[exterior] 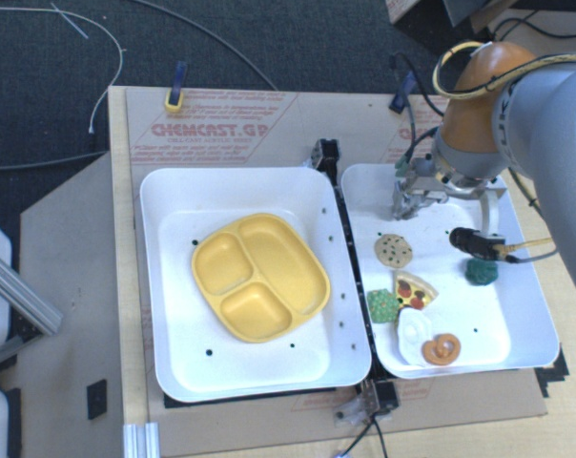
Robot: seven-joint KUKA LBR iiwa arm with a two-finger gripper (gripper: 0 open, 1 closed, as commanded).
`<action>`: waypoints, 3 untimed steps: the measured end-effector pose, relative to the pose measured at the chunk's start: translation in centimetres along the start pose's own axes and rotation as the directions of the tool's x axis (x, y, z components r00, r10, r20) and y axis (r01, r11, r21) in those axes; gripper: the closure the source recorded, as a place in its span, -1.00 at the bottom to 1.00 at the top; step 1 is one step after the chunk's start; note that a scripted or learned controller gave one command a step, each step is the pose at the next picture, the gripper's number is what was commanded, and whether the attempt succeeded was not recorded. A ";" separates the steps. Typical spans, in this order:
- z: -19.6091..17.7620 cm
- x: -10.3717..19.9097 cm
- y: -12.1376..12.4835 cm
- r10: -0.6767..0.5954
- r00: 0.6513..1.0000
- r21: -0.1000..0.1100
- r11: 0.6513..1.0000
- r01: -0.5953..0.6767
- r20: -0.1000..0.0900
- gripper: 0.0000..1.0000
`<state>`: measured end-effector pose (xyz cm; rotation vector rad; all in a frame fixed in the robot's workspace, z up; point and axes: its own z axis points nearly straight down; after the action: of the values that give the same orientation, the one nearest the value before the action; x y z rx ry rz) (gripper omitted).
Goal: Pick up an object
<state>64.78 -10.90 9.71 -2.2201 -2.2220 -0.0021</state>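
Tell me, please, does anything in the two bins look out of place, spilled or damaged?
Nothing looks spilled or broken. The yellow divided tray lies flat but askew, turned at an angle to the walls of the left bin. In the right bin, the toy foods crowd together near the dividing wall; the cookie lies apart from them.

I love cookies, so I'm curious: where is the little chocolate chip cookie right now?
The cookie lies in the right bin, near its left wall, just above the pizza slice and below the gripper.
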 end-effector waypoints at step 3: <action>-16.8 -0.2 0.7 -0.001 1.000 -0.008 1.000 0.001 0.003 1.00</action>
<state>65.46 -11.09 26.47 -2.2248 -2.2282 -0.0082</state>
